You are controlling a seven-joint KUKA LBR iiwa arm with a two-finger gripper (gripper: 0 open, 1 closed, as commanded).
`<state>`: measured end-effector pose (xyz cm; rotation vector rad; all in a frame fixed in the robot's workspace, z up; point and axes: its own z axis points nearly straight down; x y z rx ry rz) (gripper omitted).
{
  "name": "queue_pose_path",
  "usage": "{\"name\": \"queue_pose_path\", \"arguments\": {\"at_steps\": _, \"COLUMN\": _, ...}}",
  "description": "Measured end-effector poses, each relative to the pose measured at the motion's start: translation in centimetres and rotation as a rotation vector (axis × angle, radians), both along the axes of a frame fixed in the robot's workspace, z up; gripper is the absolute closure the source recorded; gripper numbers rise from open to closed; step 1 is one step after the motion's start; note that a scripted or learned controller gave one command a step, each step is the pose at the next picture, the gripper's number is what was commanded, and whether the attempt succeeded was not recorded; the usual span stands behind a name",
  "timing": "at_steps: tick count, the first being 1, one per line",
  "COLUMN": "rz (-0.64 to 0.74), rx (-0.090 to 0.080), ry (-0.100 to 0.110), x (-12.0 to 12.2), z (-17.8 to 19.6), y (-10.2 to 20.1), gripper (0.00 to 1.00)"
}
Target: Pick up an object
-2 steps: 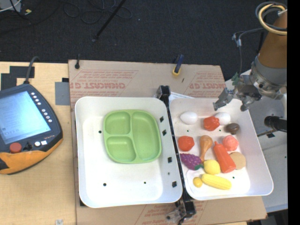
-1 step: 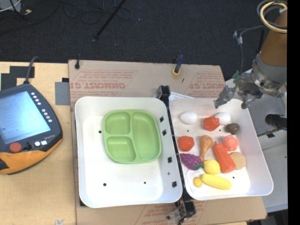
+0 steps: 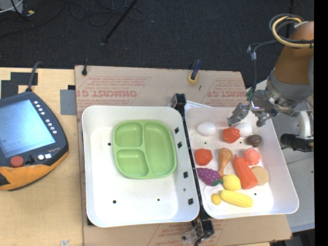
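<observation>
Pincer [image 3: 249, 116] hangs with fingers apart and nothing between them, just above the right bin's [image 3: 287, 201] far end. Your pick hasn't started: the toy foods all lie in that bin, the red piece [image 3: 231, 134] nearest.

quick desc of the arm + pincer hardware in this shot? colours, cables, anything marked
The arm has a grey body with a broad orange-brown section above the wrist. A yellowish cable loops around its top, and a thin dark cable runs down its left side. The pincer is grey metal with two angular fingers. No markings are legible.
</observation>
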<state>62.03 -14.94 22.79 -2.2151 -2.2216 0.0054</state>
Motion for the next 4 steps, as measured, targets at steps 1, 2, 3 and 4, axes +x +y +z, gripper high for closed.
{"name": "queue_pose_path", "arguments": {"at_steps": 1, "rz": 0.002, "rx": 0.001, "ry": 0.001, "x": 0.4, "z": -4.5, "y": 0.6, "gripper": 0.00}}
{"name": "queue_pose_path", "arguments": {"at_steps": 2, "rz": 0.000, "rx": 0.000, "ry": 0.000, "x": 1.1, "z": -9.8, "y": 0.1, "gripper": 0.00}}
{"name": "queue_pose_path", "arguments": {"at_steps": 3, "rz": 0.002, "rx": 0.000, "ry": 0.001, "x": 1.1, "z": -14.3, "y": 0.4, "gripper": 0.00}}
{"name": "queue_pose_path", "arguments": {"at_steps": 4, "rz": 0.000, "rx": 0.001, "ry": 0.000, "x": 1.1, "z": -13.1, "y": 0.4, "gripper": 1.00}}
